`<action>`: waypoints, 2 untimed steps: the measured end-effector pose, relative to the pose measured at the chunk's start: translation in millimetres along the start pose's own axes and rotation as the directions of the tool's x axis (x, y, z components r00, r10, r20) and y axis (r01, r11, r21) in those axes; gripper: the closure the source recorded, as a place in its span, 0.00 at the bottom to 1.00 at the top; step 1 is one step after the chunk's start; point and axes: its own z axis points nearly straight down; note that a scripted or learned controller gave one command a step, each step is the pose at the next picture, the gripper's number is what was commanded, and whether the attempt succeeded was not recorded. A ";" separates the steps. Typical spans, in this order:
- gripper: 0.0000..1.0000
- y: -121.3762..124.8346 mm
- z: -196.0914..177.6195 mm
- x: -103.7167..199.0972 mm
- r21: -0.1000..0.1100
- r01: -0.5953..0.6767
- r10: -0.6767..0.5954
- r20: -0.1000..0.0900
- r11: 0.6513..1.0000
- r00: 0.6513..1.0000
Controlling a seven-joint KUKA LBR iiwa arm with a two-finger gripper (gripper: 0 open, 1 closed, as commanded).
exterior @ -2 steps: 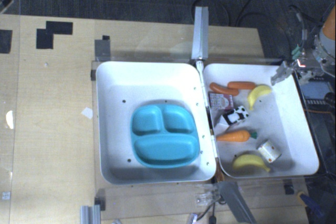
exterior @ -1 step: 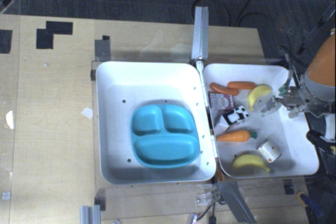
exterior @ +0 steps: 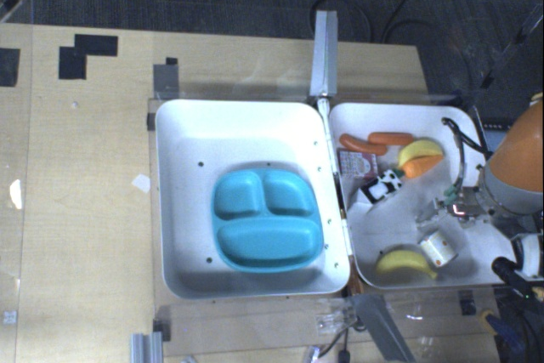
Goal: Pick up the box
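Banana (exterior: pixel 406 262), yellow with dark ends, lies at the near edge of the right bin (exterior: pixel 476 268), just nearer and to the left of the pincer (exterior: pixel 439 217); a small white cylinder (exterior: pixel 439 247) rests beside it, almost under the pincer; the pincer itself hangs low over the bin floor at the end of the grey arm (exterior: pixel 520 161) with its orange band, and whether it is spread or pressed together I cannot tell. Left of the pincer, near the bin's dividing wall, lies the box (exterior: pixel 357 163), reddish with printed faces, a black-and-white item (exterior: pixel 382 184) touching its near corner; farther off sit an orange-and-yellow fruit (exterior: pixel 420 157) and two sausages (exterior: pixel 378 141). Well to the left, the other bin (exterior: pixel 187 183) holds a blue compartment tray (exterior: pixel 267 218).
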 end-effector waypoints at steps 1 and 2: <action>1.00 2.2 -10.6 0.2 -0.004 0.001 -0.001 0.000 1.000 1.000; 1.00 31.0 -135.9 14.6 0.000 -0.065 0.065 0.000 0.998 0.998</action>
